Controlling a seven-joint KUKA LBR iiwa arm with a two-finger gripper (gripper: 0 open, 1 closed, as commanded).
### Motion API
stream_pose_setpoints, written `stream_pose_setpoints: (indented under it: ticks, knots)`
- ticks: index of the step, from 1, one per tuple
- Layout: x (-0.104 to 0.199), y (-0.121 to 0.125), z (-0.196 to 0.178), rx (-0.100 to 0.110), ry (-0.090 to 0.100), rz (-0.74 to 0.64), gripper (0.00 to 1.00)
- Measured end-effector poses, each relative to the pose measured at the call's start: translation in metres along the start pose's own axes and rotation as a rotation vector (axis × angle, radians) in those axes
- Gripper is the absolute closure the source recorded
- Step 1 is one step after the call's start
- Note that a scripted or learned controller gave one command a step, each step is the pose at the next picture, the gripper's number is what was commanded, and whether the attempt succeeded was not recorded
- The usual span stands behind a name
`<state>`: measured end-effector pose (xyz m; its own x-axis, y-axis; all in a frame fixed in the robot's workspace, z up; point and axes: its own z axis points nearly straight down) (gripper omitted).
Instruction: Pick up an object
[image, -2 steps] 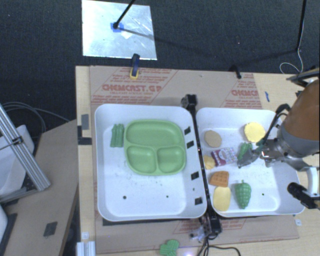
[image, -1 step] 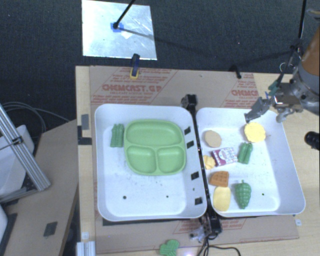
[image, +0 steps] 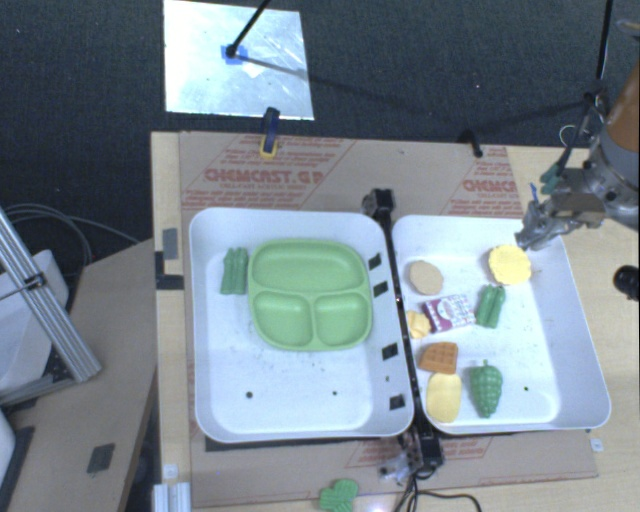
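Counter carries two white bins; right bin (image: 575, 330) holds the yellow disc (image: 509, 265) near its back edge. End effector (image: 528, 236) just beside it, grip state unclear. Disc looks light, rigid; pinch across rim.

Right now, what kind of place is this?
Probably a robotics lab bench: two white bins of toy food such as the yellow round piece, an arm's tool, and an aluminium frame.

Yellow round toy (image: 510, 265), right bin
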<state>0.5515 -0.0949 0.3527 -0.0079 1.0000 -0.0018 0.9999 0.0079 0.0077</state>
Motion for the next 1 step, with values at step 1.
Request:
stream_pose_setpoints:
  ticks: [1]
  knots:
    - [0.1297,-0.0102,0.0468,0.010,0.006,-0.009,1.00]
